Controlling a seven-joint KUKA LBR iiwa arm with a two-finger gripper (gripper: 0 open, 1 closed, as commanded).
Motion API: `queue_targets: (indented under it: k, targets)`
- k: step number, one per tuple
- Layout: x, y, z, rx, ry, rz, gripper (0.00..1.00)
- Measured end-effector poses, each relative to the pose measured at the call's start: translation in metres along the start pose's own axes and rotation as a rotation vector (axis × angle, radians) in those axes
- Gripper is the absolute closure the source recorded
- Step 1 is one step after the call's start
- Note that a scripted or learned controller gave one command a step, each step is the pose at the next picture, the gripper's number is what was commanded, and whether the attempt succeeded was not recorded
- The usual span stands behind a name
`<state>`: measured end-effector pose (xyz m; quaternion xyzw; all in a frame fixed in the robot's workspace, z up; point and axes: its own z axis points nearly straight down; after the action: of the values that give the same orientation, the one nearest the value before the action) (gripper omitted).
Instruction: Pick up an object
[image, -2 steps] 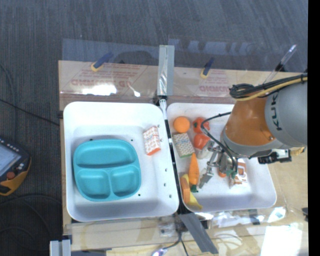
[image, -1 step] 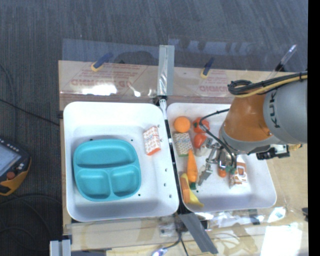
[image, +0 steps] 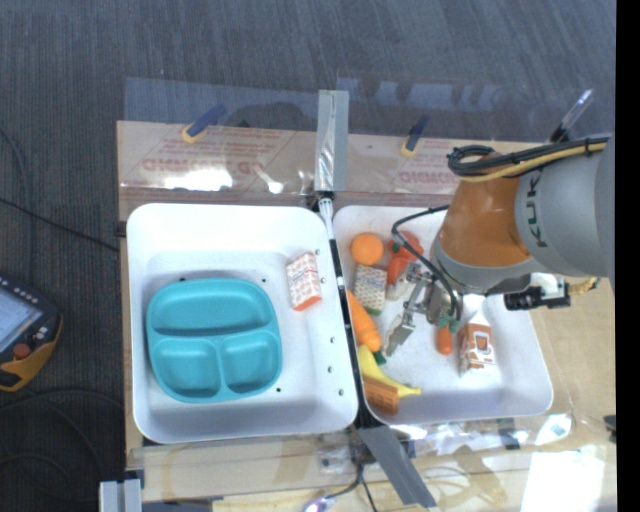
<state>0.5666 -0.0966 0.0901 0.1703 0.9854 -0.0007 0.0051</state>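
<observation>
Carrot (image: 365, 322) lies slantwise, tip toward upper left; gripper (image: 408, 322) hangs beside it, fingers parted, grasping nothing.

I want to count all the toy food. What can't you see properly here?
- Camera view: the arm covers part of the right bin.
- The carrot lies against the divider, partly hidden.
- The print on the small box is too small to read.

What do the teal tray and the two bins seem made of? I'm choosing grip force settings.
The teal tray looks like moulded plastic, matte with a soft sheen, its three compartments round-edged. The left bin and right bin look like smooth white plastic, perhaps thin-walled, with rounded corners.
</observation>
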Motion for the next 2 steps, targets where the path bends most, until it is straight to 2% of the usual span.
queue_targets:
  k: [1,2]
  targets:
    - [-0.04,-0.014,0.0,-0.001,-0.003,-0.099,0.0]
    - [0.047,-0.027,-0.001,0.0,-0.001,-0.152,0.0]
